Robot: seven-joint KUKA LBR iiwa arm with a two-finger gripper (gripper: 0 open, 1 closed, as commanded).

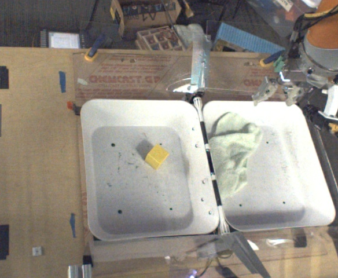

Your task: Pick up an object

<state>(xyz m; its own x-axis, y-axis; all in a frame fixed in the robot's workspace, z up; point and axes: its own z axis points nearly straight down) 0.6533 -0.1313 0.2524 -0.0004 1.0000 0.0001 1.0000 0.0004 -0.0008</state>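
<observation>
A small yellow block (157, 156) lies near the middle of the left bin (99, 120). A crumpled pale green cloth (234, 149) lies in the left half of the right bin (308, 196), against the divide between the bins. My gripper (278, 91) hangs above the far edge of the right bin, to the right of the cloth and well apart from it. Its fingers (264, 93) are spread and nothing is between them.
The grey arm with its orange band (330, 28) comes in at the top right. A metal clamp (197, 68) stands at the far end of the divide between the bins. Cardboard and clutter lie behind the bins; the wooden bench (30, 155) stretches to the left.
</observation>
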